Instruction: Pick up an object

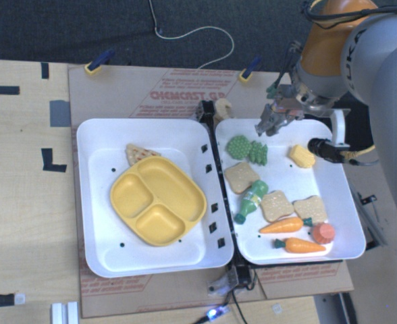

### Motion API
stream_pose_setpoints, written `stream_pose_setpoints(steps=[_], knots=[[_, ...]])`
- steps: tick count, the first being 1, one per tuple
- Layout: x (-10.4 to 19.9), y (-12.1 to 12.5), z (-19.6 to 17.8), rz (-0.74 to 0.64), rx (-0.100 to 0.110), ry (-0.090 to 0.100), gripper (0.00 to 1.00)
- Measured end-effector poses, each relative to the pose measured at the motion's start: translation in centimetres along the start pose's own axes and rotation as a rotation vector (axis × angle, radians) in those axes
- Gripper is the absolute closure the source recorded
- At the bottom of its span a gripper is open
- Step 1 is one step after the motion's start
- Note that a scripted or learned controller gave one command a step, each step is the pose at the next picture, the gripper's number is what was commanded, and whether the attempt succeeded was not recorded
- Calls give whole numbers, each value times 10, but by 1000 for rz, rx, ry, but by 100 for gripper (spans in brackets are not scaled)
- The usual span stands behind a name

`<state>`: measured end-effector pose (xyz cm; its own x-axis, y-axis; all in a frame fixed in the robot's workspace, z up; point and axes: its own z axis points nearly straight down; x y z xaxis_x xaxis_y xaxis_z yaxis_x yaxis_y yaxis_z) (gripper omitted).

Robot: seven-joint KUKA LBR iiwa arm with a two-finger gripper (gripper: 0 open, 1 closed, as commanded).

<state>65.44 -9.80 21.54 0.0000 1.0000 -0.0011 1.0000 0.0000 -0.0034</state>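
- Gripper [271, 127] hangs over the right bin's [343, 181] far edge; open or closed, I cannot tell from this angle, and nothing shows in its grasp.
- Just below it sits the green broccoli [246, 148] (near the divider), the yellow piece [301, 156] toward the right wall, bare white floor between them.
- Bread slices [241, 176], a green bottle [251, 200] and two carrots [282, 226] crowd the near half.
- Left bin [94, 181]: a yellow tray [158, 200] fills its middle.
- The cardboard-covered counter [178, 93] lies beneath, a cable [185, 32] looping behind.

The yellow tray [158, 200] hides most of the tan wedge [139, 154] behind it.
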Motion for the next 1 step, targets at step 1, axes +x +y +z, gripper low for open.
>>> stream_pose_setpoints(steps=[1], knots=[[-4,2,-4,-1,-2,0,100]])
